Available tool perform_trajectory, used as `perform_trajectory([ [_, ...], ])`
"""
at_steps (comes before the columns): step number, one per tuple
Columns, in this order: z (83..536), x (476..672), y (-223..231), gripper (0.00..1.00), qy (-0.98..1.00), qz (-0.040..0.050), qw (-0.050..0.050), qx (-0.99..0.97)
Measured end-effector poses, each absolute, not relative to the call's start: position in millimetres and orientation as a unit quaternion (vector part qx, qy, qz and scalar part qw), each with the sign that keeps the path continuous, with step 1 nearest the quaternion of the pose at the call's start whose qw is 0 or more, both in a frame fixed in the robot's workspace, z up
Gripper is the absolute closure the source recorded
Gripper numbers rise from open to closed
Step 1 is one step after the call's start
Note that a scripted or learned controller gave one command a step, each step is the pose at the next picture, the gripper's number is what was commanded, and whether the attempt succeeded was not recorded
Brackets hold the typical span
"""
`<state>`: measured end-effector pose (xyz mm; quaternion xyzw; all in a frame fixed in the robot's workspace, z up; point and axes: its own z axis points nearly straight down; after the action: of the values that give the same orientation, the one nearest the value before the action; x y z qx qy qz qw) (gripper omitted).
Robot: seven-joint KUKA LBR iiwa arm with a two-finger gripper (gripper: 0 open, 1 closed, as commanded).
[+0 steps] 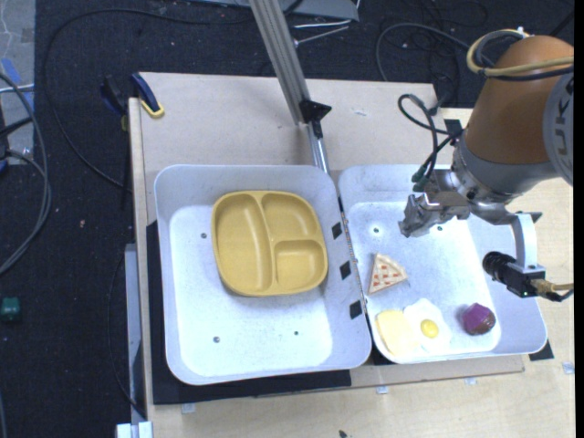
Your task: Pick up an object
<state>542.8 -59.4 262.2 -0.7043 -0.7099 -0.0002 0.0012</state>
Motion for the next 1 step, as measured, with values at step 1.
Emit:
perform_trajectory([
  [1,261.1,535.9,-13.0,1.0,-0.71,0.0001,0.001,-0.704],
])
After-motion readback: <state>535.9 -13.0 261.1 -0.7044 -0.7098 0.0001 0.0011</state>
